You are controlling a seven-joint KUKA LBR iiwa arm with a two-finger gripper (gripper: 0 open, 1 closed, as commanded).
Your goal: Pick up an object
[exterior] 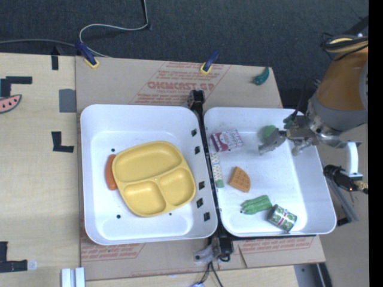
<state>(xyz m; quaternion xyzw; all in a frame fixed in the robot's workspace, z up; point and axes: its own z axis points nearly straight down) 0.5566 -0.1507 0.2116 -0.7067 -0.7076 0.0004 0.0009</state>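
- Camera view: you see the gripper [276,137] at about 2 o'clock in the right bin [317,211], and you cannot tell how its jaws stand.
- A small green object [268,131] sits right at the gripper; whether it is held is unclear.
- Toward 9 o'clock lies a red-and-white packet [225,140]; an orange waffle piece [240,179] sits mid-bin.
- At 6 o'clock a green toy [256,204] and a can [281,217] lie just beside each other.
- The left bin [99,220] holds a yellow divided plate [154,177].
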